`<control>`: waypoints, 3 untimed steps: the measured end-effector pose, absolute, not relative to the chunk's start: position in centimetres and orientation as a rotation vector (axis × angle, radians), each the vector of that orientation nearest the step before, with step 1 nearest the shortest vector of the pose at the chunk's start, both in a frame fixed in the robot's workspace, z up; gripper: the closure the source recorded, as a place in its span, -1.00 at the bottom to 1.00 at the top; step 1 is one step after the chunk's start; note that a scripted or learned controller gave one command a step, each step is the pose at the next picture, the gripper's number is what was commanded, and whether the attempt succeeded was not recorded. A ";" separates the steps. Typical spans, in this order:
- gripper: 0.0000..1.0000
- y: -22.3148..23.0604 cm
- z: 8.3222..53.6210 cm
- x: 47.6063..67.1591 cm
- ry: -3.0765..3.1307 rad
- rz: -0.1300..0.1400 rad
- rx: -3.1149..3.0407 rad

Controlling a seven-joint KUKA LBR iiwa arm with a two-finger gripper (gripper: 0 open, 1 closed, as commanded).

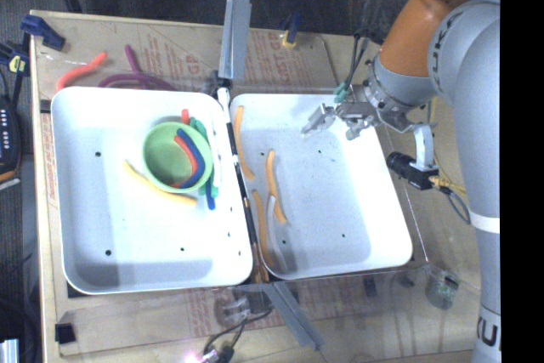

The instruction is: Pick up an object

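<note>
A wooden bench (pixel 153 47) bears two white bins. Orange sticks (pixel 272 183) lie loose along the right bin (pixel 357 217)'s left side, reachable for picking. The gripper (pixel 336 119) hovers apart near its far edge, jaws spread, holding nothing. A green bowl (pixel 174 155) sits in the left bin (pixel 102 225).

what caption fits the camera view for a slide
KUKA arm's gripper hovers over the right bin near its far edge, holding nothing; orange sticks lie at its left side, green bowl in the left bin.
</note>
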State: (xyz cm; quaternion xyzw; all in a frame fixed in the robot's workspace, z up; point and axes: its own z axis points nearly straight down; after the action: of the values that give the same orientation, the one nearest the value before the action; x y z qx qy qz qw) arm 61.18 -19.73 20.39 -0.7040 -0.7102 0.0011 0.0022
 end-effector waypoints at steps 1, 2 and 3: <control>-1.00 -12.5 10.6 59.8 -2.281 0.007 -2.155; 1.00 -12.5 11.6 59.8 -2.283 0.010 -2.150; -1.00 -12.5 11.6 59.8 -2.284 0.011 -2.150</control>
State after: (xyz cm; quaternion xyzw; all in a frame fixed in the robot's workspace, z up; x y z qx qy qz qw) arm 59.79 -12.53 11.57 -0.6854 -0.7281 0.0036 0.0025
